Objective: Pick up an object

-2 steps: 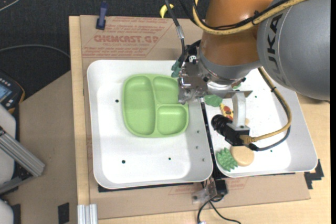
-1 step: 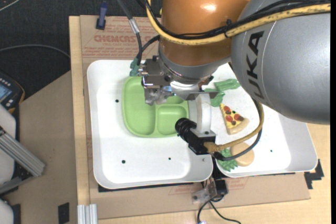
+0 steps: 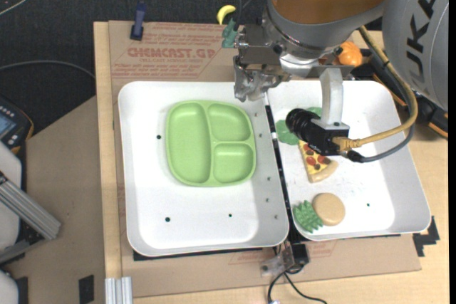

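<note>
The pincer (image 3: 251, 87) hangs at the far end of the seam between the two shallow white bins, its metal tips low over the rims; whether they are open or closed I cannot tell, and nothing shows between them. In the left white bin (image 3: 142, 174) a light green, three-compartment plastic tray (image 3: 211, 143) lies near the middle, with bare floor along the near and left walls. In the right white bin (image 3: 399, 181) a toy pizza slice (image 3: 316, 160) lies just right of the seam, partly under a black cylinder on the arm (image 3: 308, 128). A tan round cookie on a green leafy piece (image 3: 324, 211) sits near the front rim. The bin's right half is open.
</note>
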Available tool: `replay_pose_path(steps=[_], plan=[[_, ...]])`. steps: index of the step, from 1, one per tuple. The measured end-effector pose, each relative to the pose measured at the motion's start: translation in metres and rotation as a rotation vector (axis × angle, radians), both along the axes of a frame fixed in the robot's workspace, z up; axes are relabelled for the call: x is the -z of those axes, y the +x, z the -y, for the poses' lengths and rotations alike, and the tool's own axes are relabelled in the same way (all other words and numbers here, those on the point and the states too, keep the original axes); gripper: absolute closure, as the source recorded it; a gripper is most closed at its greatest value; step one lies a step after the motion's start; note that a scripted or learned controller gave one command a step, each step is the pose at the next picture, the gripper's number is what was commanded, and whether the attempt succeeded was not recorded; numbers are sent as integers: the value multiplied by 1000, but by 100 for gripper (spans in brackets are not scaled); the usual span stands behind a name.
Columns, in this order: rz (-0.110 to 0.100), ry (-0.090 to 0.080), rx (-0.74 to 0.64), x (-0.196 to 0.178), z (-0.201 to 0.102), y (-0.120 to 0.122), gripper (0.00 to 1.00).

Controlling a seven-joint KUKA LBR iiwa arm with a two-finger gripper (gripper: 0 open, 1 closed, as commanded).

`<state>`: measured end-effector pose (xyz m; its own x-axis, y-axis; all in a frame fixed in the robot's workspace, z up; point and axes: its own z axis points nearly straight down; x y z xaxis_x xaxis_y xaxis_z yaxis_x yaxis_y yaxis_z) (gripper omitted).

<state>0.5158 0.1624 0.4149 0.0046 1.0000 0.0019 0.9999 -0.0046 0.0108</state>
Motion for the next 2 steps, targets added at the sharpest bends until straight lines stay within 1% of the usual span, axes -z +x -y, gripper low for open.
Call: replay_pose_path(steps=[1, 2], plan=[[-5, -1, 2, -34, 60, -35, 100], [-17, -4, 3, 35, 119, -37, 100]])
